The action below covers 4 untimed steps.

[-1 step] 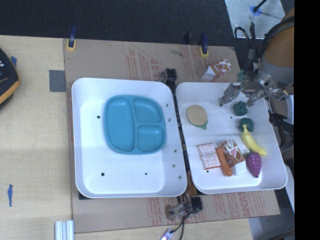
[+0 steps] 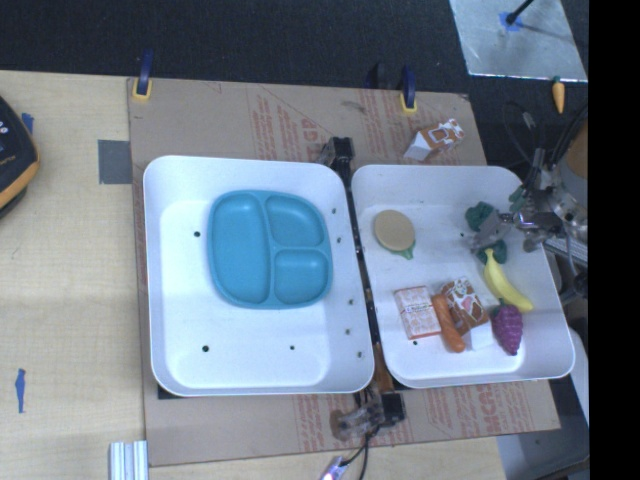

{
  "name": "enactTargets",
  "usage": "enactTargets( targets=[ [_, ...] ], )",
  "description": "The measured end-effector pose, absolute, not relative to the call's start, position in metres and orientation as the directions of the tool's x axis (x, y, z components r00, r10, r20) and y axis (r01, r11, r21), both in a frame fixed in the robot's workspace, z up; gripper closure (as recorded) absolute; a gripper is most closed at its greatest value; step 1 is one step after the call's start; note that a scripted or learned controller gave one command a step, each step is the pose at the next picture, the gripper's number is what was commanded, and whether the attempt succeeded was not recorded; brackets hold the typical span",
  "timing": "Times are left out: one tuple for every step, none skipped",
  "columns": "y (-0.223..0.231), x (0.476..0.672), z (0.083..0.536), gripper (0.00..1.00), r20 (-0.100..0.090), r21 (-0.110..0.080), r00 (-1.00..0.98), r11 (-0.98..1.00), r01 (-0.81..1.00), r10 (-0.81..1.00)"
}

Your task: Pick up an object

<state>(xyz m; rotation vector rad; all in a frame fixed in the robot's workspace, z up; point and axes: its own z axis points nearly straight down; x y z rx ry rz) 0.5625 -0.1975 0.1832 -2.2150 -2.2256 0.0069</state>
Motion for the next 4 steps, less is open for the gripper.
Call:
enactTargets(
  targets=[
    [-0.173, 0.503, 0.091, 0.0, 0.0, -0.003, -0.006, 0.006, 1.0, 1.0],
    [-0.174, 0.503, 0.102, 1.0, -0.001, -0.005, -0.01, 0.01, 1.0, 1.0],
    [-0.156, 0.504, 0.165, 1.0, 0.0, -0.002, -0.005, 0.005, 1.0, 1.0],
    [-0.156, 0.504, 0.165, 0.0, 0.0, -0.003, -0.005, 0.005, 1.0, 1.0]
  ],
)
